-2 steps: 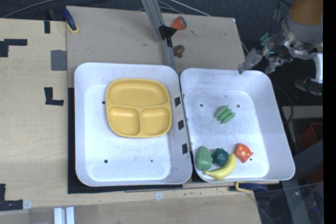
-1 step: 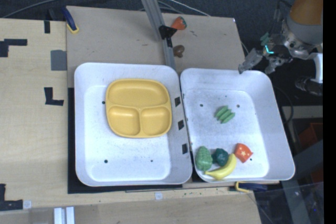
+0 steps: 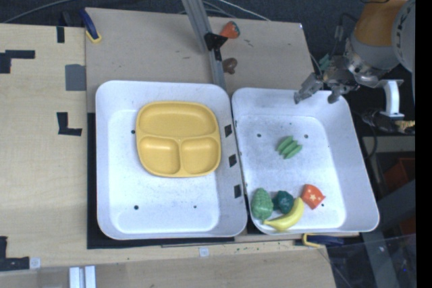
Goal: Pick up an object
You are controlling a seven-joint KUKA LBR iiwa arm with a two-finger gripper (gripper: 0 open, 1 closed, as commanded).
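From the camera view, the arm (image 3: pixel 385 17) enters at the upper right of the frame, and its hand (image 3: pixel 316 92) hangs over the top rim of the right bin (image 3: pixel 358 165). The two fingers (image 3: pixel 301 95) stand apart with nothing between them, though their tips are small and dark, so the width of the gap is hard to judge.

Inside the right bin, a green pod-like toy (image 3: pixel 289 147) lies alone near the middle. Along the bin's lower edge sit a light green leafy piece (image 3: pixel 261 204), a dark green round piece (image 3: pixel 283 201), a yellow banana (image 3: pixel 289 218) just below them, and an orange-red piece (image 3: pixel 312 195) to their right.

The left bin (image 3: pixel 108 165) holds a yellow divided plate (image 3: pixel 179 138) in its upper half. Both bins rest on the bench (image 3: pixel 40 165).
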